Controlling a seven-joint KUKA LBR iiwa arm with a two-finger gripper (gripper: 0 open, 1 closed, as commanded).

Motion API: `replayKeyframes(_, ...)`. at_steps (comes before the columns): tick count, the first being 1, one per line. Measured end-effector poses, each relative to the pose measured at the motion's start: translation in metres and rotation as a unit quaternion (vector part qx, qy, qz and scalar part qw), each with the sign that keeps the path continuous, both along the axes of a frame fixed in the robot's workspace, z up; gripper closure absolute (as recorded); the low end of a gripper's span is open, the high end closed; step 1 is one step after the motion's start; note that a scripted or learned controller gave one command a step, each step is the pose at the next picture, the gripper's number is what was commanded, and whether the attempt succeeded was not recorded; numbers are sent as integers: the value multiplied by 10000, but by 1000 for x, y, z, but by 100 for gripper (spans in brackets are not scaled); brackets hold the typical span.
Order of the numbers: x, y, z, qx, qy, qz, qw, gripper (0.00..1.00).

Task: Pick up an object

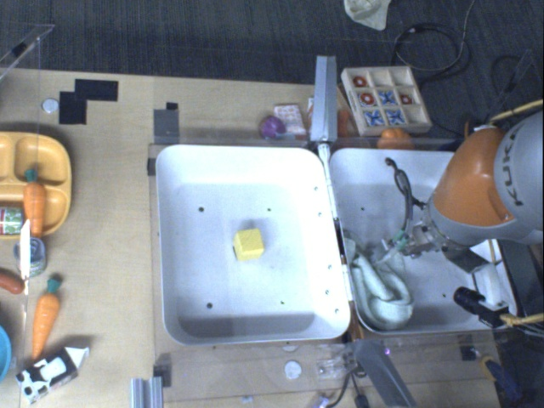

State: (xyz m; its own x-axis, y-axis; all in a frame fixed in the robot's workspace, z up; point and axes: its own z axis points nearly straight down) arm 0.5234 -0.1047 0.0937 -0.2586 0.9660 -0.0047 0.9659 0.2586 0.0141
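A small yellow block (249, 244) lies alone near the middle of the left bin (195, 313). In the right bin (374, 170) a pale grey, curled soft thing (382, 289) rests against the front left corner. My gripper (398, 246) is low in the right bin, just above the upper end of that grey thing, with the orange-banded wrist (476, 185) behind it to the right. Whether it touches the grey thing is unclear. A thin dark curved piece (399, 179) sits toward the back of the right bin.
The divider between the bins (333, 228) runs just left of the gripper. Behind the bins are a tic-tac-toe board (387, 99) and a purple ball (272, 127). On the bench at far left are a yellow tray (51, 155) and carrots (44, 314).
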Motion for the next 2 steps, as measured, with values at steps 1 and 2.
replayKeyframes(1, 76, -1, -2, 2, -21, -337, 9994, 0)
replayKeyframes(2, 79, 2, 11, 8, -57, -295, 9995, 100)
